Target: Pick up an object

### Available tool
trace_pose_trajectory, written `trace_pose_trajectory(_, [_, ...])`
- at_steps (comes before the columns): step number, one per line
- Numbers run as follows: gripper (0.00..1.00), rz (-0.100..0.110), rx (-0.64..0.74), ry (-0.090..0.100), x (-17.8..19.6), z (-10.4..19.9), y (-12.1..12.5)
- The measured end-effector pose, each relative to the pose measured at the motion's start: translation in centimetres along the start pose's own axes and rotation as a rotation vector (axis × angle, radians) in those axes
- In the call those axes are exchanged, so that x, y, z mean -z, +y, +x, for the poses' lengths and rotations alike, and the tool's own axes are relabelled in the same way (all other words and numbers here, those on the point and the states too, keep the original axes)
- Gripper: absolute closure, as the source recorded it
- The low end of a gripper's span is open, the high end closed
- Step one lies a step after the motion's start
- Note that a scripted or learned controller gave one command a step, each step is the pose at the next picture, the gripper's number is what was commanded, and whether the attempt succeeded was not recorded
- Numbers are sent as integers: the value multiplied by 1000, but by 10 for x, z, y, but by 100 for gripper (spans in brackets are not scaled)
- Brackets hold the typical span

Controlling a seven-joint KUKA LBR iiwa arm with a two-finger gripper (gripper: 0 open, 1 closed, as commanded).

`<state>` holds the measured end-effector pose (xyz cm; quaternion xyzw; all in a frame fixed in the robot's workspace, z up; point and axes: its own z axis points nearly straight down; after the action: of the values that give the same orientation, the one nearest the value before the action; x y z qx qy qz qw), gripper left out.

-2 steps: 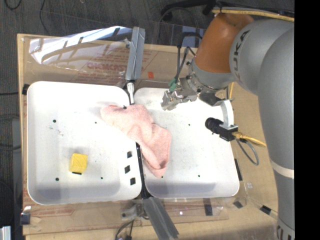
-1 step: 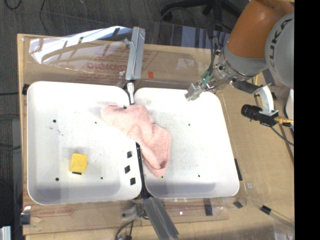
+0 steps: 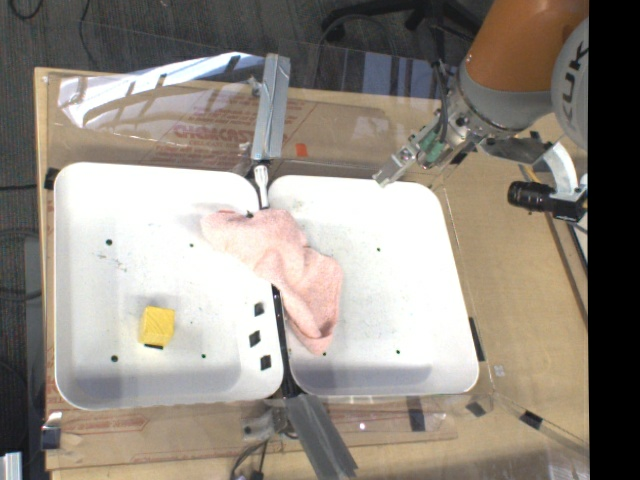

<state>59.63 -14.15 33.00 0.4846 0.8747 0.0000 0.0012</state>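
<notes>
A crumpled pink cloth [image 3: 285,268] lies draped over the divider between the two white bins, partly in the left bin [image 3: 80,268] and partly in the right bin [image 3: 420,298]. A small yellow block [image 3: 157,326] rests in the front part of the left bin. My gripper [image 3: 400,167] hangs over the back edge of the right bin, well to the right of the cloth and apart from it. Nothing shows in its grasp. The grey arm with its orange band [image 3: 520,28] reaches in from the upper right.
A metal bar [image 3: 270,118] runs back from the bins' divider. Clear plastic sheeting [image 3: 150,78] lies behind the left bin. A black fitting [image 3: 535,196] sticks out beside the arm at the right. Small black marks [image 3: 260,336] sit along the divider.
</notes>
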Motion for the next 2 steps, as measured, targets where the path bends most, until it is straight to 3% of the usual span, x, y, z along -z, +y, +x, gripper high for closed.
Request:
trace_pose_trajectory(1, [100, 2, 384, 3, -8, 9, -14])
trace_pose_trajectory(2, [100, 2, 334, 2, -20, 6, -52])
